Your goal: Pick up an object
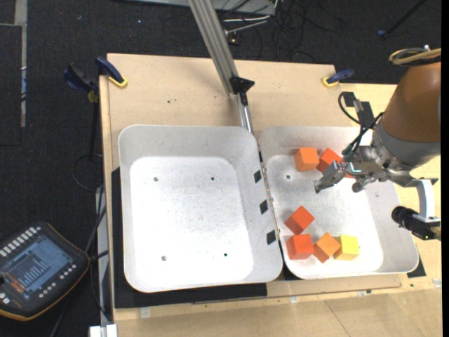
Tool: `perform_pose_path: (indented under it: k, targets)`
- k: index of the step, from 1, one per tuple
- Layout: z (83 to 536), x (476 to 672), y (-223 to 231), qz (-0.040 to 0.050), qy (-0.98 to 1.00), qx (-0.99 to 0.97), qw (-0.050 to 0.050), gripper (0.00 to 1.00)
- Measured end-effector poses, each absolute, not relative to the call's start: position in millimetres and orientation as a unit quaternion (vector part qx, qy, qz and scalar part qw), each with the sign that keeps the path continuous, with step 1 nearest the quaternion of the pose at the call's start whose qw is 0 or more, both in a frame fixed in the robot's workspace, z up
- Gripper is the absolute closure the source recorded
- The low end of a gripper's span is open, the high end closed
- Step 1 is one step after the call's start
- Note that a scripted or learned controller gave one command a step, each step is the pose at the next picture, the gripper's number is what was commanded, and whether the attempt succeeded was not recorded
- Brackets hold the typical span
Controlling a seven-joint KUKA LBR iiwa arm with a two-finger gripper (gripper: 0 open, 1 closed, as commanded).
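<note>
Several small blocks lie in the right bin (pixel 393 248). An orange block (pixel 306 159) and a red block (pixel 327 159) sit side by side near its back. Another orange-red block (pixel 300 219) lies in the middle. A red block (pixel 299 246), an orange block (pixel 327 247) and a yellow block (pixel 349 246) form a row at the front. My gripper (pixel 344 182) hangs just right of and in front of the back red block, fingers spread open, with one dark finger (pixel 325 182) pointing left. Nothing is between the fingers.
The left bin (pixel 133 188) stands beside the right one, with black clips along the shared wall. A metal pole (pixel 217 41) slants in from the top to the bins' back edge. A teach pendant (pixel 35 265) lies off the bench at the lower left.
</note>
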State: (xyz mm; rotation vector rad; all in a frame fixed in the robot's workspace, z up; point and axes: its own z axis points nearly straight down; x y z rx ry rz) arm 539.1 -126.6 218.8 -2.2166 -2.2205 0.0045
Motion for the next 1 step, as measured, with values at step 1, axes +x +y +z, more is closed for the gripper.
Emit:
perform_pose_path:
  k: [1]
  targets:
    - [221.2, 540.0, -126.8, 0.0001, -0.707, -0.707, 0.0, 0.0]
